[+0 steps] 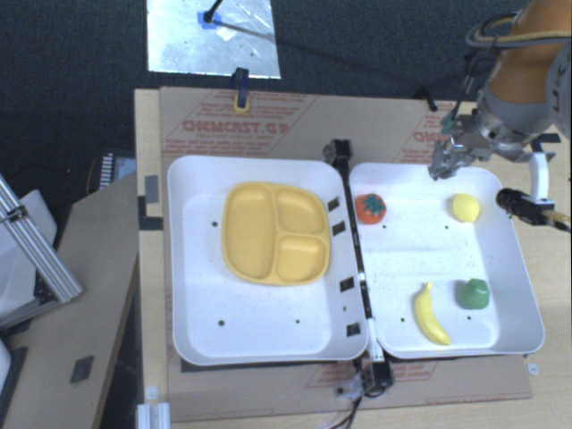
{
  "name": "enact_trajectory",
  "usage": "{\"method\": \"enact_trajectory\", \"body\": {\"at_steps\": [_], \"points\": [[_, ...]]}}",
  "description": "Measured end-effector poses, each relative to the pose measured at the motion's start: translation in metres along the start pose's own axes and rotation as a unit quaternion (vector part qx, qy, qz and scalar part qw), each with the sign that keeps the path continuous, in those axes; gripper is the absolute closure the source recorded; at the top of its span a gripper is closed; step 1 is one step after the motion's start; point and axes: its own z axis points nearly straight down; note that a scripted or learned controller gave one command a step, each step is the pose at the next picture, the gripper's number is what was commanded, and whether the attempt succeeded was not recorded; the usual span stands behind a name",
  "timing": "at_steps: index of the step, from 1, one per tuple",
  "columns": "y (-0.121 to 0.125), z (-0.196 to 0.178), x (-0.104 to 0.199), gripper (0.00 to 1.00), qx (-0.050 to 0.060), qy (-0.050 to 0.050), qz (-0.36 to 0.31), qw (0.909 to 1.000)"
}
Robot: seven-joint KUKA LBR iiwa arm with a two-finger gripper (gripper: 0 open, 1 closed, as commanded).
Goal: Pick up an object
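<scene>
While the grey two-finger gripper (441, 170) hung over the right bin's (500, 342) far rim (open/closed: can't tell), the round yellow lemon (465, 207) lay just below-right, apart.

Left bin (192, 266): one yellow divided plate (273, 232). Right bin (509, 266): tomato (370, 206), lemon (465, 207), banana (431, 314), green pepper (473, 293), all apart. Gripper (442, 166) above the right bin's far rim, nothing between its fingers.
</scene>
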Motion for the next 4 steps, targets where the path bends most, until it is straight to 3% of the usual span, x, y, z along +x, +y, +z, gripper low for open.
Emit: {"method": "enact_trajectory", "body": {"at_steps": [4], "points": [[-0.065, 0.016, 0.217, 1.00, 0.001, 0.001, -0.001, 1.0000]]}}
